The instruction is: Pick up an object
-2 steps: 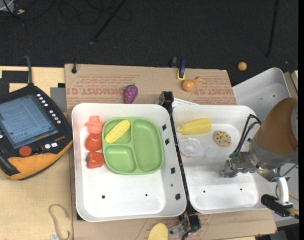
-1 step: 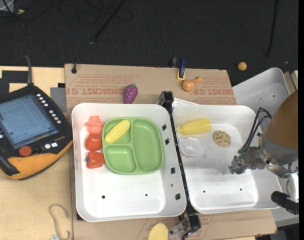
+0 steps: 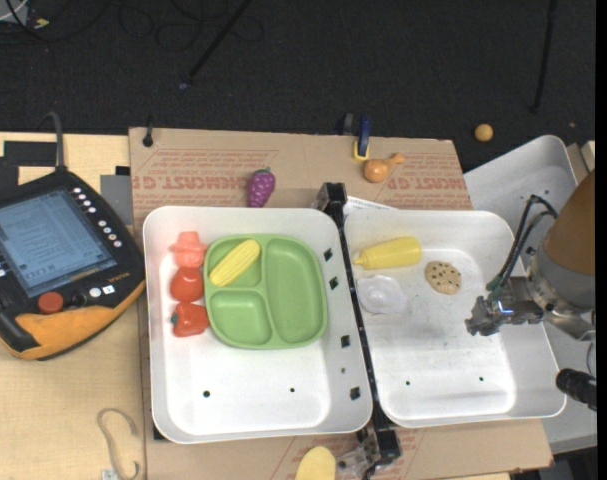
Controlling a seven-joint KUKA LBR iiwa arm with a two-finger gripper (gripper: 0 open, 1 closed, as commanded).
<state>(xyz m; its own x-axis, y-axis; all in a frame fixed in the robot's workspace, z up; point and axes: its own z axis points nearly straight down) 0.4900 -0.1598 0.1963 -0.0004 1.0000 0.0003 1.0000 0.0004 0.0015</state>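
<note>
The right bin (image 3: 433,398) holds a yellow banana-like toy (image 3: 388,254), a brown cookie (image 3: 444,277) and a clear, pale object (image 3: 380,294) near its left wall. My gripper (image 3: 482,321) hangs over the bin's right side, right of and below the cookie, with nothing visible between its fingers. In the left bin (image 3: 243,398) lies a green divided plate (image 3: 268,293) with a yellow corn cob (image 3: 232,261) on it. Red and pink toys (image 3: 187,283) are stacked along the plate's left.
A teach pendant (image 3: 48,258) sits on the bench at left. Behind the bins, a purple grape toy (image 3: 261,186) and an orange pear toy (image 3: 380,167) rest on cardboard. A yellow object (image 3: 316,463) lies at the front edge, and a metal hook (image 3: 118,433) at front left.
</note>
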